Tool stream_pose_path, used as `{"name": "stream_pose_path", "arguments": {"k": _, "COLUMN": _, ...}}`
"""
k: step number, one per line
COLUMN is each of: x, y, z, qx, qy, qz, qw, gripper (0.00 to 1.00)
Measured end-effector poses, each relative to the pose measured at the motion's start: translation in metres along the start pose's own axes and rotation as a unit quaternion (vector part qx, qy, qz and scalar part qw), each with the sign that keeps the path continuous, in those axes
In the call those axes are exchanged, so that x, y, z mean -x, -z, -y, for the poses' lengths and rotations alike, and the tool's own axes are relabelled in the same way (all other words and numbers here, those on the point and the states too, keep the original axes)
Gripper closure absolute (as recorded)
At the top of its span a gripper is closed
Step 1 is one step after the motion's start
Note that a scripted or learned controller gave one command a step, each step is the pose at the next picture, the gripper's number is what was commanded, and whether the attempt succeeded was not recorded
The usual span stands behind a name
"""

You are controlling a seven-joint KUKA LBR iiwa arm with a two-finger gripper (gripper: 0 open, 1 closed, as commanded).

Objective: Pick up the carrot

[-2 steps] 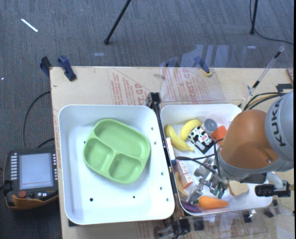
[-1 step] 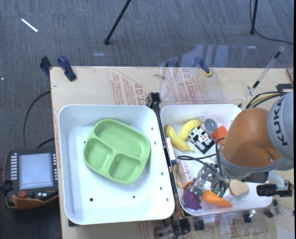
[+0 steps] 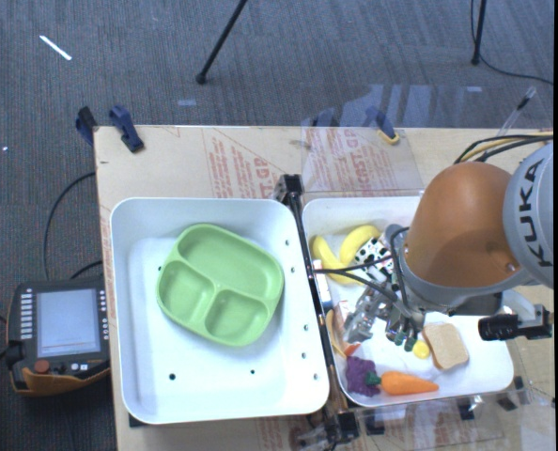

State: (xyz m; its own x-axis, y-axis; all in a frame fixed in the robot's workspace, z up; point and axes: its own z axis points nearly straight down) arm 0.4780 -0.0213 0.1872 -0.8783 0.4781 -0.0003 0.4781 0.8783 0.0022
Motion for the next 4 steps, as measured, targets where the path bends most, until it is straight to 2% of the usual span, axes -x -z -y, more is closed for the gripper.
{"name": "stream_pose_path", "arguments": {"k": 1, "x": -0.001, "y": -0.002, "z": 0.001, "qx": -0.002, "qy": -0.002, "qz": -0.002, "qw": 1.0000, "gripper": 0.00}}
{"name": "stream_pose_path", "arguments": {"k": 2, "x": 0.026, "y": -0.082, "z": 0.056, "qx": -0.003, "qy": 0.048, "qz": -0.006, "qw": 0.9988, "gripper": 0.00}}
{"name": "stream_pose_path", "arguments": {"k": 3, "x": 0.041, "y": -0.100, "z": 0.081, "qx": -0.001, "qy": 0.198, "qz": -0.004, "qw": 0.9801, "gripper": 0.00}}
{"name": "stream_pose_path", "arguments": {"k": 4, "x": 0.076, "y": -0.076, "z": 0.144, "qx": 0.000, "qy": 0.067, "qz": -0.001, "qw": 0.9978, "gripper": 0.00}}
